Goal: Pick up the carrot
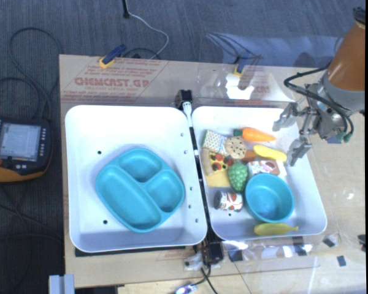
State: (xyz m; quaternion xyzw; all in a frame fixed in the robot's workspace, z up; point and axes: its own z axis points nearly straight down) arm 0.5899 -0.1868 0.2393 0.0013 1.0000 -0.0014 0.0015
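The carrot [256,135], orange with a green top at its left end, lies near the back of the right bin [306,182], among other toy food. My gripper [289,132] hangs over the bin's right back corner, just right of the carrot. Its two fingers [299,149] are spread apart with nothing between them, so it is open. The carrot is not touched.
The right bin also holds a blue bowl [269,197], two yellow bananas [275,228], a green vegetable [237,176], a cookie [235,146], a pizza slice [217,162] and a small can [230,201]. The left bin [86,127] holds a blue divided plate [140,188]. A pendant [15,149] lies far left.
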